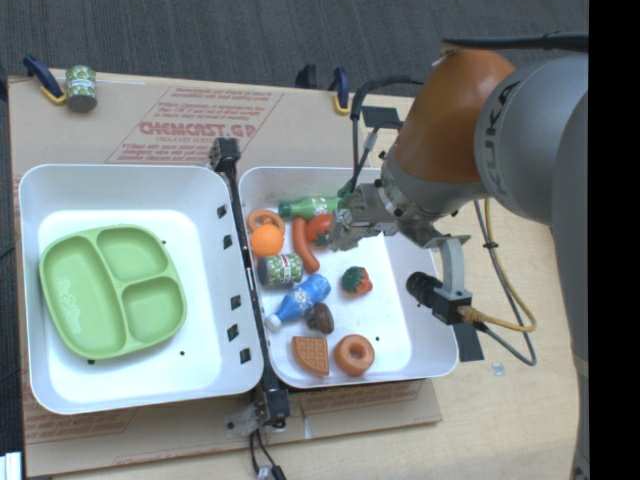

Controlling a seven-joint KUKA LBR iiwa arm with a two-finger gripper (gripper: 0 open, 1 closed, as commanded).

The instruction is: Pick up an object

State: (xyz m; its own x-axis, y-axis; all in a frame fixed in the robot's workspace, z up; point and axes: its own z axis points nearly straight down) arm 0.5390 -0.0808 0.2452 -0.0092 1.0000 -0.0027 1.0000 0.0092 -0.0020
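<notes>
You saw the arm point(480, 128) reach from the right over the right bin point(415, 363), while the left bin point(30, 298) held a green tray point(112, 290). The gripper point(345, 223) hung low at the bin's upper part, touching or just above a red toy point(318, 226) and green bottle point(308, 208); its jaw state could not be determined. Crowding posed the likely risk: neighbouring toys could deflect a grasp. Open floor lay near the strawberry point(356, 281) and doughnut point(353, 354).
</notes>
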